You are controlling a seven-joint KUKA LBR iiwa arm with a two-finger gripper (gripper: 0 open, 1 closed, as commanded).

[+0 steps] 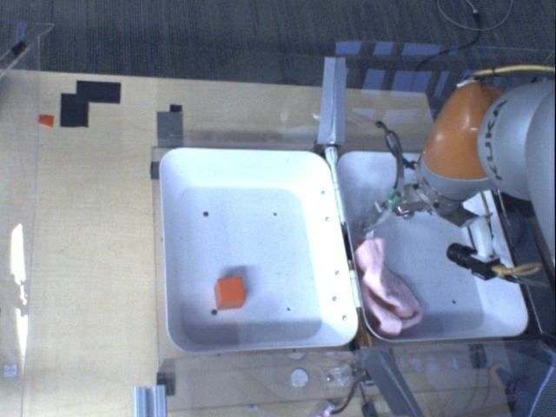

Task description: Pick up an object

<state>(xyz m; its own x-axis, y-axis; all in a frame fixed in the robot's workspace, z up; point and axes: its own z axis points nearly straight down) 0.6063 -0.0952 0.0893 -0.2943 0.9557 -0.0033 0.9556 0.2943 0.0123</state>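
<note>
Orange block (230,293): one small cube-like piece, resting on the floor of the left white bin (252,168), toward that bin's near-left part, well apart from the gripper (388,208) and on the far side of the divide between the two bins from it. Nothing touches it.

Pink cloth (385,288): one soft, crumpled item, possibly a sock or small towel, lying in the right white bin (512,320) against the wall it shares with the left bin. It sits near the gripper, just below and slightly left of it as the camera sees it, and apart from it.

Gripper: located over the right bin's upper-left area, at the end of the grey arm (526,142) with its orange band (465,133). The arm reaches in from the right. The wrist hardware is seen from above, and whether the gripper is spread or closed cannot be told. No object can be seen held in it.

Tabletop (87,250): light wood-toned surface carrying both bins side by side. Black markings (87,101) and a small orange square (46,121) lie far to the left of the gripper, near the tabletop's far-left corner.

Cable (473,11): thin loop on the dark floor beyond the tabletop, above the arm.
</note>
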